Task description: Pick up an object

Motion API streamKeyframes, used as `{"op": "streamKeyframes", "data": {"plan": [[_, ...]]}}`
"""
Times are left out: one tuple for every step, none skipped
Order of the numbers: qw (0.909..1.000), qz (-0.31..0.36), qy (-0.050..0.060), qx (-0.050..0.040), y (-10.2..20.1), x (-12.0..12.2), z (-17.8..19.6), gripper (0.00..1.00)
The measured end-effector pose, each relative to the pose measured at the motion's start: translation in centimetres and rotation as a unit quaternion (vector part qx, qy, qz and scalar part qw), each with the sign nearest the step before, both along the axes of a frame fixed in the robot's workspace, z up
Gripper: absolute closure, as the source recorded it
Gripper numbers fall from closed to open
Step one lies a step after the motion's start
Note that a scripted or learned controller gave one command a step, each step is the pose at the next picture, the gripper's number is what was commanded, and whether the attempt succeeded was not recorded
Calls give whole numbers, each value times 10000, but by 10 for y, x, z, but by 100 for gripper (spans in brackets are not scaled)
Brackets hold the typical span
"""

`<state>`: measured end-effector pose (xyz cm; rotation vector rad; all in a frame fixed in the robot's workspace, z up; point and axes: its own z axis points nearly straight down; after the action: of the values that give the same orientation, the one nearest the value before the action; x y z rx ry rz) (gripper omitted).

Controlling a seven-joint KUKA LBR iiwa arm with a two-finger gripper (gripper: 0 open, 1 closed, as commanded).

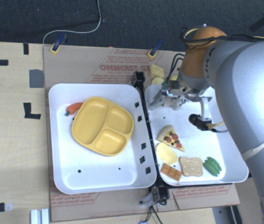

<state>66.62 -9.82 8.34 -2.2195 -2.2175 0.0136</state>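
Observation:
My gripper point(165, 98) hangs low over the far left corner of the right bin point(225, 146), under the orange band of the wrist point(195, 59). A pale yellow chunk point(156, 72) lies just beyond it, at the bin's far rim. Nearer the front of this bin lie a pizza slice point(171, 137), a yellow round piece point(166, 153), a brown waffle point(171, 171), a slice of toast point(191, 166) and a green vegetable point(212, 165). I see nothing of these objects in the gripper.
The left bin point(62, 162) holds a yellow divided plate point(102, 125) with an orange carrot point(73, 108) at its far left side. The grey arm point(244, 92) covers the right bin's far right part. A black divider point(142, 125) runs between the bins.

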Motion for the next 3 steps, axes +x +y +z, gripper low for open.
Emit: {"op": "streamKeyframes", "data": {"plan": [[10000,7,-33,4,-2,-28,1,0],[10000,3,43,26,0,-1,-1,0],[10000,-12,-37,3,-53,-15,10,0]]}}
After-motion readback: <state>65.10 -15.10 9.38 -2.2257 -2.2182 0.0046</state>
